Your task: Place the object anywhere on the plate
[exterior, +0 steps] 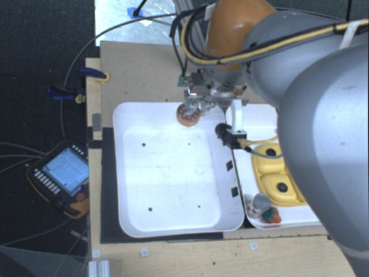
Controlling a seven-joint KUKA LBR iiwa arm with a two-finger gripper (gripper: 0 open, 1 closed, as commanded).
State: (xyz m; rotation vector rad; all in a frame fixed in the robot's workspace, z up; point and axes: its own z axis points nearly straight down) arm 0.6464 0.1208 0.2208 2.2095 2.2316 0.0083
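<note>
- Hanging at the far rim of the left bin (124, 154), the gripper (193, 104) sits directly over a small round brown object (188, 116). The object touches or nearly touches the gripper's underside.
- Grip state: cannot tell. The wrist body hides the contact area, so whether the object is clamped or merely lying beneath is not resolved.
- Object position: at the back edge of the left bin, near its right corner. It is not on the plate.
- Outward: the orange band (236, 22) and the grey arm (311, 97) cover much of the right bin (282, 223).
- Right bin contents seen: a yellow plate (271, 169), partly hidden by the arm, and judged to be the target. A small grey cup (260, 202) and a red-and-green item (271, 215) lie at the near left corner.
- Progress, as a judgement: early. At best the pick is under way, with placement not done.
- Left to do: confirm the hold, lift, carry across the divide between the bins, and set down on the yellow surface.
- Risk: the cup and the red-and-green item sit close to the plate's near end.
</note>
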